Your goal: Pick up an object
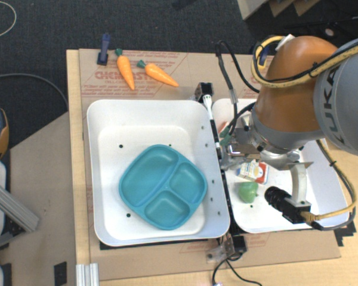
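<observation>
gripper (243, 155): buried under the orange wrist, honestly can't tell its state
target: small round green object (247, 192), right white bin (331, 186), just near of it
risk: I'd nudge the red-and-white packet (253, 171) instead

A robot lab — a big grey-and-orange arm (298, 88) over a plywood bench (77, 159) with two white bins (98, 159), loose cables (0, 16) on dark carpet (42, 34) — no home furnishings.

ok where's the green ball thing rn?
The green ball lies in the right bin, toward its near left part, just below a small red-and-white packet and under the arm's wrist.
</observation>
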You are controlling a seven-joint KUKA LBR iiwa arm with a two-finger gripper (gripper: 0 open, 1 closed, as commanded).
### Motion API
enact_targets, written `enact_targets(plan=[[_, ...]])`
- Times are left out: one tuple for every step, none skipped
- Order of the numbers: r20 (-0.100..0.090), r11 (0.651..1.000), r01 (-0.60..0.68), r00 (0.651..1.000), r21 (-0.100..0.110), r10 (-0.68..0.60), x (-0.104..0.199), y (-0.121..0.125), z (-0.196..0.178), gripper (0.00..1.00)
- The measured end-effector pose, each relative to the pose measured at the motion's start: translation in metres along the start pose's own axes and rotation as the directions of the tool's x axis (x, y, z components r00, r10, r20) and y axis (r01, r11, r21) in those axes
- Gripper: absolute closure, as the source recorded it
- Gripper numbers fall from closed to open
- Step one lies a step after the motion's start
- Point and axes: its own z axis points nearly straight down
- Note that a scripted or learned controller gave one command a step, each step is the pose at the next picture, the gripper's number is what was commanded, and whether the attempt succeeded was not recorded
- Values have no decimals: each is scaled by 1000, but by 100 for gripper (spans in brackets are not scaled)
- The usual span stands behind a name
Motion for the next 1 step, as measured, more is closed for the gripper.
enact_targets(plan=[[1, 1000, -2, 1000, -9, 2, 24, 1, -35, 100]])
